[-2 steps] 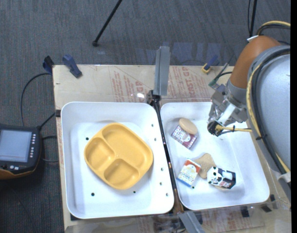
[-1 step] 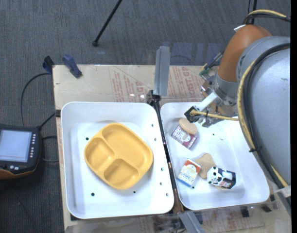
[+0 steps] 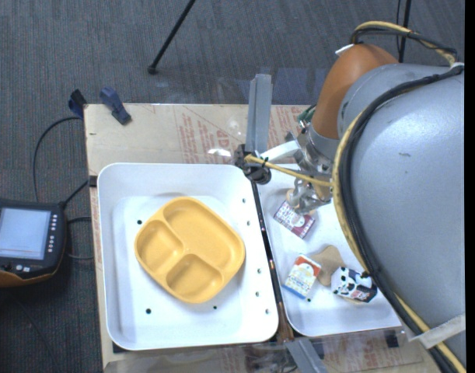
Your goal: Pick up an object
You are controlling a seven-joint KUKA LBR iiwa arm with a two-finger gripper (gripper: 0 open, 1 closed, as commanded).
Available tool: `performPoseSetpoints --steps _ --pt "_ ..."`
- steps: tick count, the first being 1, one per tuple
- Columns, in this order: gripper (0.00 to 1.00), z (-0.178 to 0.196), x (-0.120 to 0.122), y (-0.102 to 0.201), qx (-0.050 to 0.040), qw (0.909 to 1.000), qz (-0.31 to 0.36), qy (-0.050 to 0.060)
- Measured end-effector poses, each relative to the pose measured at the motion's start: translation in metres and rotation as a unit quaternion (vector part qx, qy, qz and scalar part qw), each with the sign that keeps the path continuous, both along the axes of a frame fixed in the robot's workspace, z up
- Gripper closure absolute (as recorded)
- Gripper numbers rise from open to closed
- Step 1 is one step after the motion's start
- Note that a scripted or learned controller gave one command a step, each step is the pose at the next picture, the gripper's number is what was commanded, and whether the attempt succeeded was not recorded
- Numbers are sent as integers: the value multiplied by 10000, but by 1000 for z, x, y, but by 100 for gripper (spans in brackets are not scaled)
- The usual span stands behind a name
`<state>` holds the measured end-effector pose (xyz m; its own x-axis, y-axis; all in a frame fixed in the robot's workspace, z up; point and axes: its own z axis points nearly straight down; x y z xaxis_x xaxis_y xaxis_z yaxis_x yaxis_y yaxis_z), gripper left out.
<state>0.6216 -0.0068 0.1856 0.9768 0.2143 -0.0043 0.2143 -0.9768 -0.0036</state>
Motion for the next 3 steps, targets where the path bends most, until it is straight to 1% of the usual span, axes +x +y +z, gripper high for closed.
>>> performPoseSetpoints --steps 1,2,3 --pt "100 0 12 18 1 10000 6 -5" --pt "100 11 10 -63 -15 9979 649 -2" --pt "100 16 13 3 1 10000 -51 -11"
